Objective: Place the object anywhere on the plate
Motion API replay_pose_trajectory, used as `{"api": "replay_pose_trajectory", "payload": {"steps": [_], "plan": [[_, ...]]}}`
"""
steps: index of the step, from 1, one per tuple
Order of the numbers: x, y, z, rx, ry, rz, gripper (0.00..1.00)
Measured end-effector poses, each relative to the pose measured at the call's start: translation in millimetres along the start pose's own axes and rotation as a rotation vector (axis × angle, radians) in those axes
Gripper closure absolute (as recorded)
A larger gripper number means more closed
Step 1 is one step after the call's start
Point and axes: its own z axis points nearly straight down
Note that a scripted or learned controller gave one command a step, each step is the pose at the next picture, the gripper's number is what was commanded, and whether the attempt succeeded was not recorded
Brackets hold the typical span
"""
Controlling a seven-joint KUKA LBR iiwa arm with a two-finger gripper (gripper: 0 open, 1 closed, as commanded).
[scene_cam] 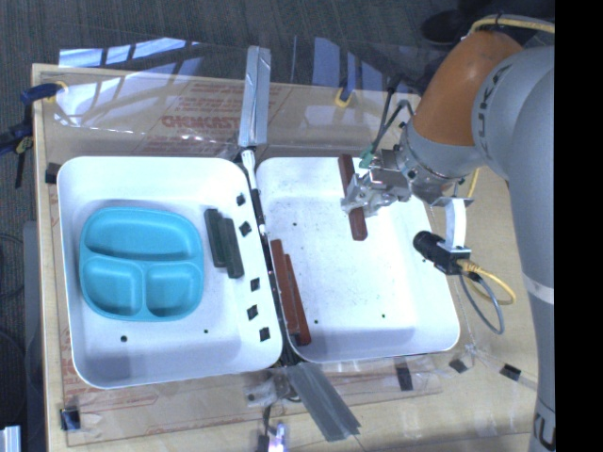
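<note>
Brown stick (355,201) hangs at the tool (369,196) above right bin (415,318).

Bright even overhead light, bluish glare on the clear sheet (141,59) at the far left of the worktop (490,384), soft shadows inside both white bins (160,356), slightly soft focus throughout

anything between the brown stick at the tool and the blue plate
Yes: the brown stick sits at the tool in the right bin, the blue plate in the left bin, so the bins' adjoining walls lie between.
</note>
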Motion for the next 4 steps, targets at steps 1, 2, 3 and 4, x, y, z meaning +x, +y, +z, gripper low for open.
{"api": "replay_pose_trajectory", "payload": {"steps": [1,2,3,4], "plan": [[71,19,3,-0.002,-0.001,-0.178,1.0],[146,26,36,0.003,-0.001,-0.442,1.0],[205,-15,34,0.001,-0.002,-0.484,1.0],[270,-14,97,0.005,-0.002,-0.369,1.0]]}}
